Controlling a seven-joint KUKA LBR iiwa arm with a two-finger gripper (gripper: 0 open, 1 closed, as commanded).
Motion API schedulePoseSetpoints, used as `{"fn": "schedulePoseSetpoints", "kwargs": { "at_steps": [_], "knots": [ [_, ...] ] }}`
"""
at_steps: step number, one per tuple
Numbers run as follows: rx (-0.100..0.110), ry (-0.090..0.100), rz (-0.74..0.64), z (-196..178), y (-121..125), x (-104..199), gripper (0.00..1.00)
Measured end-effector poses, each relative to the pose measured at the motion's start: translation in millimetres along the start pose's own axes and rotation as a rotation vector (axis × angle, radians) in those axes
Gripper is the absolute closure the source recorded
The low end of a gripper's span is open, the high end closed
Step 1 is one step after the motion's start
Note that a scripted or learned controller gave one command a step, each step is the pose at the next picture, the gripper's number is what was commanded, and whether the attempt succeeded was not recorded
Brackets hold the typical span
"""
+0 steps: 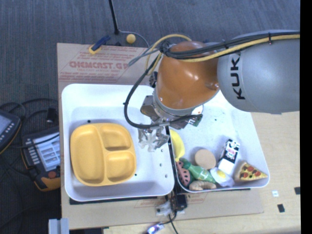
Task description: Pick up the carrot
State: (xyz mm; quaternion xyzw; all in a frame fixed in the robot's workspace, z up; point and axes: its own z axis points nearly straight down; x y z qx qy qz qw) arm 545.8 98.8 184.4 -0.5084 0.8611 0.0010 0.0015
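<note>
Arm over the bin divide, carrot not identified.
Gripper hung above left bin beside yellow tray; finger spread could not be told; carrot possibly among right-bin toys.

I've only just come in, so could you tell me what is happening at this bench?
The arm reaches in over both bins, its gripper low over the left bin beside the yellow tray. Toy food, including a pizza slice, lies heaped in the right bin. I can't make out a carrot.
</note>
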Motion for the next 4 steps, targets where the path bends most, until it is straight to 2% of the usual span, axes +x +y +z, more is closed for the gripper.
{"fn": "schedulePoseSetpoints", "kwargs": {
  "at_steps": [1, 2, 3, 4],
  "knots": [
    [-0.002, 0.002, -0.347, 22.6, 45.5, 18.8, 1.0],
    [-0.001, 0.0, -0.163, 5.9, 66.8, -48.4, 1.0],
    [-0.001, 0.002, 0.17, 10.9, 114.1, -77.4, 1.0],
    [0.0, -0.002, 0.172, 0.6, 113.9, -78.3, 1.0]
  ]
}}
